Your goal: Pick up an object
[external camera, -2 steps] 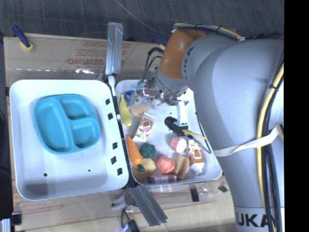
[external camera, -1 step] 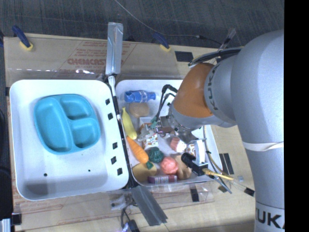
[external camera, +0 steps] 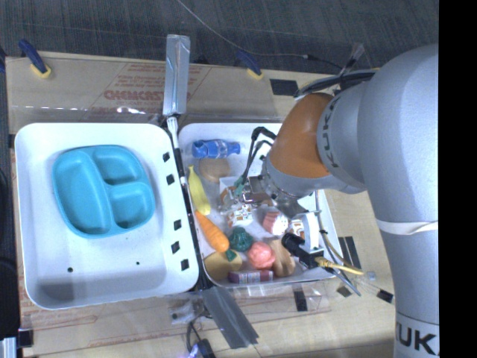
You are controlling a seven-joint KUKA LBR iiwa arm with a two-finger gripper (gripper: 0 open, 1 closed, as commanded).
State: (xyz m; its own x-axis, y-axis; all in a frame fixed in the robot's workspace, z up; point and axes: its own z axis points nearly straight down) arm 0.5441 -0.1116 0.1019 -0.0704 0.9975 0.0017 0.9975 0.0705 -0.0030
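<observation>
The right bin [external camera: 192, 136] holds a heap of toy foods. Among them are a blue bottle [external camera: 216, 149], a yellow banana [external camera: 197, 191], an orange carrot [external camera: 215, 233], a dark green piece [external camera: 240, 239], a pink round piece [external camera: 260, 254] and a maroon stick [external camera: 250, 277]. My gripper [external camera: 242, 200] is low over the middle of this bin, just right of the banana and above the green piece. The grey wrist with its orange band [external camera: 302, 144] covers the bin's right part. I see nothing lifted clear of the heap.
The left bin [external camera: 30, 200] carries a blue divided plate [external camera: 104, 189]. A metal clamp [external camera: 177, 73] stands at the back between the bins. Blue and yellow clips [external camera: 35, 58] sit on the cardboard behind. The arm's large grey body fills the right side.
</observation>
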